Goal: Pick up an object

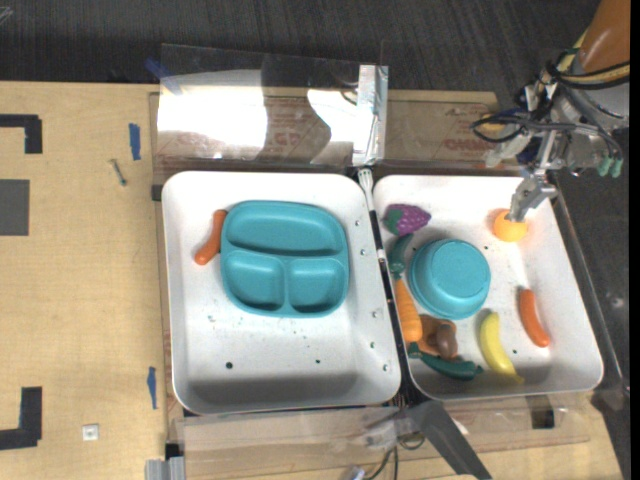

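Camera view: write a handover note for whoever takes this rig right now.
End effector: over the right bin's far right corner, just above a small orange-yellow piece. Contact or grip cannot be judged.
Right bin: teal bowl, purple grapes, carrot, brown piece, dark green piece, banana, orange sausage.
Left bin: teal divided plate, with an orange sausage-like piece lying beside its left edge.
Done: arm positioned at the orange-yellow piece.
Left: nothing visibly lifted; a pick must be confirmed.
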Available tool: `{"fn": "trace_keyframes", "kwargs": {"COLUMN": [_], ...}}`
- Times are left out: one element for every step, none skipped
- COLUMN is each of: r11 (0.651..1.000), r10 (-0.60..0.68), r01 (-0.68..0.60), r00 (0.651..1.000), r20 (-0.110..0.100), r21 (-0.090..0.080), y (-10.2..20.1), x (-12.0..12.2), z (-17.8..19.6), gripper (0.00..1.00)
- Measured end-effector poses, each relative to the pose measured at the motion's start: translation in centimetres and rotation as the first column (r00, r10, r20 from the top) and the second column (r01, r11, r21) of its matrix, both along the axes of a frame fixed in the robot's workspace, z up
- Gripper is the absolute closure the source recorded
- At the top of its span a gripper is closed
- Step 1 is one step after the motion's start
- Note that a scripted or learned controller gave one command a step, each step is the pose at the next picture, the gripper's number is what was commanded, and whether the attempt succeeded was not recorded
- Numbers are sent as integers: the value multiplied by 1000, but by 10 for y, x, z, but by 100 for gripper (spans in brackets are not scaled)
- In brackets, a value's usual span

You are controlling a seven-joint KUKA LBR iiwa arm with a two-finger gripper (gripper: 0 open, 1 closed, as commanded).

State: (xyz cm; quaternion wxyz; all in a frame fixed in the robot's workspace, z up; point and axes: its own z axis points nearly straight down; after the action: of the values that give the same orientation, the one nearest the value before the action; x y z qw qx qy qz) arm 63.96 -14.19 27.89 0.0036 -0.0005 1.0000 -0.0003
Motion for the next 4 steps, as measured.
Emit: {"fn": "trace_keyframes", "kwargs": {"r11": [1000,998,995,999], "r10": [-31,-57,-102,-40], "r01": [31,57,102,40], "r00": [999,998,995,999], "r20": [-12,-4,3,-3], "r21": [3,0,-2,0], "y": [-34,-28,-17,-44], "x": [25,-49,-122,-159], "z": [-161,-184,-190,-169], "gripper": [0,0,0,0]}}
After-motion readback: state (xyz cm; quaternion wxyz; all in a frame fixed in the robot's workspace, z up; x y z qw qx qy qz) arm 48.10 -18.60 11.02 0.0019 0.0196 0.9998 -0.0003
